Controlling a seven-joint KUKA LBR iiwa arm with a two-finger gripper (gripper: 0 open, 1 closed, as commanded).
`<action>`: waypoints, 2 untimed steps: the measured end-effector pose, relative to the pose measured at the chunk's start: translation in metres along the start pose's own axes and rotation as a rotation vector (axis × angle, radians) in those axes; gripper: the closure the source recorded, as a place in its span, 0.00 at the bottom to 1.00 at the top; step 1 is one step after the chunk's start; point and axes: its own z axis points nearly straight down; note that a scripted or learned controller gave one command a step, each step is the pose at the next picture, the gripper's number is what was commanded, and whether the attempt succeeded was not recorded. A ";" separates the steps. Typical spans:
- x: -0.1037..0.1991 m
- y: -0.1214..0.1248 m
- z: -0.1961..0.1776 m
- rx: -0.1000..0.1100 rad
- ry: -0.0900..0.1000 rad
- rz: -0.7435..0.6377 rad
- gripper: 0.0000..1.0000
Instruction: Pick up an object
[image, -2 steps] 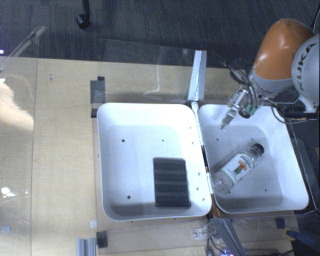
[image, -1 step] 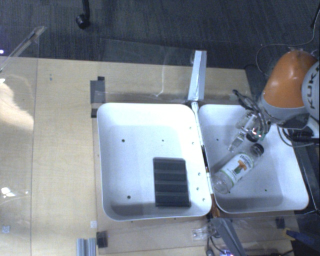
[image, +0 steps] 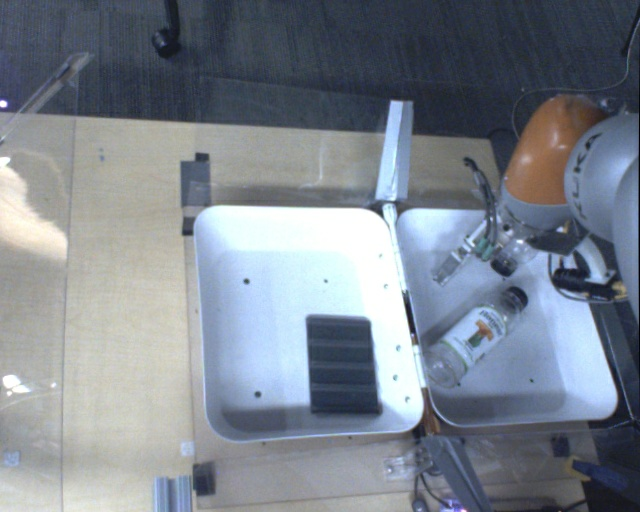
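The gripper (image: 452, 263) hung over the upper part of the right bin (image: 590, 400), reaching in from the right below the arm's orange band (image: 545, 150). Its tip pointed down and to the left, towards the bin's inner wall. Whether it was released or clenched could not be told from this slanted view, and nothing showed in its grasp.

A clear bottle (image: 474, 336) lay on its side on the floor of the same bin, below the gripper and apart from it, with bare white floor between the two. The bottle lay on a diagonal: its dark cap pointed up and to the right, and its base rested near the bin's left wall. It was of transparent plastic, with a pale label around its middle that carried some green and orange print, too small to read.

In the left bin (image: 225, 300) a black rectangular block (image: 342, 365) with ribs across its top lay flat near the lower right corner, well apart from the gripper. Both bins sat side by side on the pale wooden bench (image: 110, 330).
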 end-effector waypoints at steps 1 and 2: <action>0.039 -0.080 -0.027 -0.005 -0.004 0.150 0.00; 0.059 -0.023 -0.001 -0.012 -0.009 0.181 0.00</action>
